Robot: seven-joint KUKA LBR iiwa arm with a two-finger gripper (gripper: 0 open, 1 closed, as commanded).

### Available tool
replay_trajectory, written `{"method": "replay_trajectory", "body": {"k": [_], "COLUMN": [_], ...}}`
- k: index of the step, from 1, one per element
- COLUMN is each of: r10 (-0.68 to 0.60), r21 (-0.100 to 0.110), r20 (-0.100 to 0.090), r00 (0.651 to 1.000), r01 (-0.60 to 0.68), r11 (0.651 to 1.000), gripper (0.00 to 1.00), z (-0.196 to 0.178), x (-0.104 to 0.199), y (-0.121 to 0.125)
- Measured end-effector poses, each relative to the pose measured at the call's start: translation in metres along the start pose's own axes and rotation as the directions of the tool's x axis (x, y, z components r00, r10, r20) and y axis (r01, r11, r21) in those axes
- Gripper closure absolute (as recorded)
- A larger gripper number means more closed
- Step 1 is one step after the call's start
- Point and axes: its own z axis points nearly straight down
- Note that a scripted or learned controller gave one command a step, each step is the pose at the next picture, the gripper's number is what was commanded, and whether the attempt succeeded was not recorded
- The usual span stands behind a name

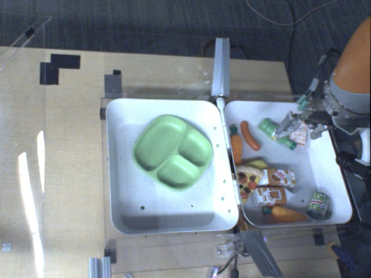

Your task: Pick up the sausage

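Sausage (250, 135) lies in the upper left part of the right bin (339, 172), long axis running from upper left to lower right, bare floor on both long sides. Carrot (236, 149) sits just beside it toward the divider, near but apparently not touching.

Gripper (291, 127) hangs over the upper middle of that bin, to the sausage's right, right at a green bottle (275, 131). Jaw state: cannot tell, the wrist hardware hides the gap, and whether it touches the bottle is unclear too. Nothing visibly held.

Step in hand, as I read it: approach, not yet lined up on the target.

How to do it well:
- Clear the bottle first. Lift straight up before moving sideways, or it gets dragged into the sausage.
- Translate left until centred over the sausage's middle, not an end; ends are rounded and will squirt out.
- Rotate the wrist so the closing line runs across the sausage's short axis, i.e. from lower left to upper right.
- Open wide before descending. The finger on the carrot side has the tighter slot, so bias slightly away from the carrot.
- Descend until tips nearly meet the bin floor, then close.

Risks: smooth round toy likely rolls under an off-centre pinch; grabbing the carrot along with it.

Left bin (124, 207) holds a green tray (173, 150), irrelevant here.
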Motion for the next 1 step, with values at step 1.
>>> {"method": "replay_trajectory", "body": {"k": [1], "r10": [-0.061], "r21": [0.001], "r20": [0.0], "r00": [0.998], "r01": [0.061], "r11": [0.998], "gripper": [0.0], "z": [0.1009], "x": [0.0766], "y": [0.0355]}}
